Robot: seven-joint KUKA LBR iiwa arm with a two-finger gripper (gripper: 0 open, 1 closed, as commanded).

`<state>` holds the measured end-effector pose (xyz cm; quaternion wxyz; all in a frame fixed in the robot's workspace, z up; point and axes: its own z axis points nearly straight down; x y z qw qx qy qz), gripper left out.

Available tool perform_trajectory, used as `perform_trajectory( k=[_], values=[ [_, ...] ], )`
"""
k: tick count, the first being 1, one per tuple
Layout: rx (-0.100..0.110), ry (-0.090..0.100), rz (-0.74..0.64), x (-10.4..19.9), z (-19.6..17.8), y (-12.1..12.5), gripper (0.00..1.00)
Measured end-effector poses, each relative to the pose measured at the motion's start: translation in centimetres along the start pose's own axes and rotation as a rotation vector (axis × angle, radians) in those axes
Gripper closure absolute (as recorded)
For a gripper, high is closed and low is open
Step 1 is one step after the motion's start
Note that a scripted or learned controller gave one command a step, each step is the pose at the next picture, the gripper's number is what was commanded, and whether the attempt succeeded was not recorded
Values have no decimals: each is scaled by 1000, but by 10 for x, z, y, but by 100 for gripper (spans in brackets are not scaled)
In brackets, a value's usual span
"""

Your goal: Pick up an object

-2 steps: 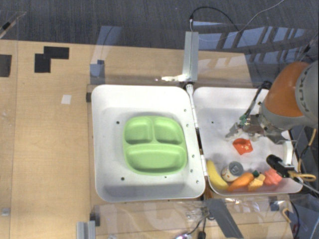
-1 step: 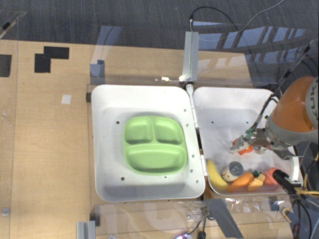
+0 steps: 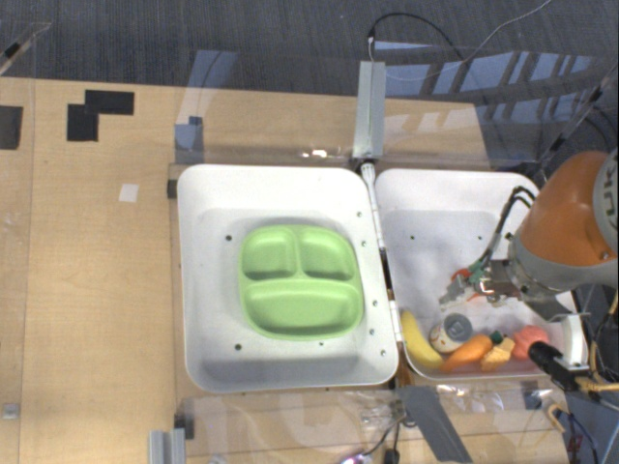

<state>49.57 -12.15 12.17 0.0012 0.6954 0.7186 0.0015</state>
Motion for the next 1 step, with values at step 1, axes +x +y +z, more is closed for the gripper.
perform_trajectory(
  k=[1],
  values=[
    [-7,-1,35,-34,32,45,0]
  ],
)
